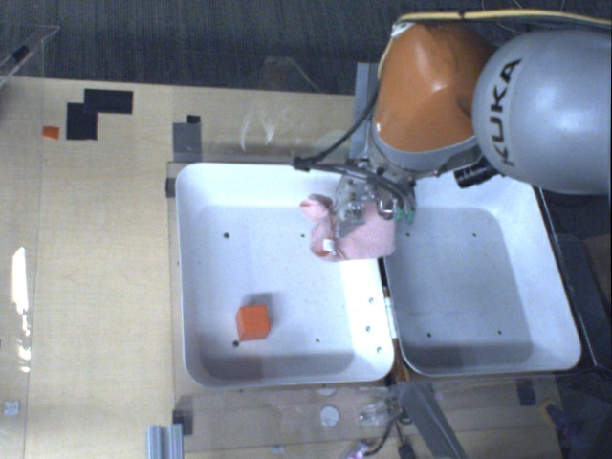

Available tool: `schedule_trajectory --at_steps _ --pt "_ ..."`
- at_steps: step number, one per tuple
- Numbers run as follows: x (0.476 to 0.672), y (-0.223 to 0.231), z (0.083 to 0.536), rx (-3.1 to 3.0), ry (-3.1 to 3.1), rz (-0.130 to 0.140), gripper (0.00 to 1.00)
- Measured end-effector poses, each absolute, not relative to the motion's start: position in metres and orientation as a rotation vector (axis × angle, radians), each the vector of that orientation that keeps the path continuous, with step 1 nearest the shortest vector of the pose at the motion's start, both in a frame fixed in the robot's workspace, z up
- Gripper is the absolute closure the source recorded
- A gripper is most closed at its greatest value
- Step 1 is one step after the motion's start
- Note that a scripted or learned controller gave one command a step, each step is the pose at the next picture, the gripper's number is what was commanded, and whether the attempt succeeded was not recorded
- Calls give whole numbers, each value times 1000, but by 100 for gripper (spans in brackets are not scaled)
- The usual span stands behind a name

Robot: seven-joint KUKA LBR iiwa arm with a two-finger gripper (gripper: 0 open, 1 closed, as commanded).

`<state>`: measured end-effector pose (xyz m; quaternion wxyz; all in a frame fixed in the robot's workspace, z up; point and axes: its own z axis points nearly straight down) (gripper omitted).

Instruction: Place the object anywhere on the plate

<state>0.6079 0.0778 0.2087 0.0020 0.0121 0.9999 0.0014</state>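
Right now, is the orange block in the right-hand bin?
No, the orange block lies in the left bin, near its front edge.

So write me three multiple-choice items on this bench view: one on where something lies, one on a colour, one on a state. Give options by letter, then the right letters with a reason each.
1. Where does the small block lie?
A. In the left bin, near its front left corner
B. In the right bin
C. On the bare bench

2. What colour is the soft object under the gripper?
A. Green
B. Pink
C. Blue

3. How does the arm stand?
A. Parked far off the bench
B. Reaching down over the seam between the two bins
C. Pressed on the orange block

Answers:
1 A: the orange block sits on the floor of the left bin, toward the lower left.
2 B: the soft thing at the bin's right edge is plainly pink.
3 B: the wrist hangs over the pink object where the left bin meets the right bin.
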Motion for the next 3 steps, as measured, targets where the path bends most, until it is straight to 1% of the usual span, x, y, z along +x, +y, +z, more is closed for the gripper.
schedule_trajectory --at_steps 1,2,3 --pt "598 125 221 -1 3135 6 100" --pt "570 168 223 0 3139 4 100" --pt "571 168 223 0 3138 4 0"
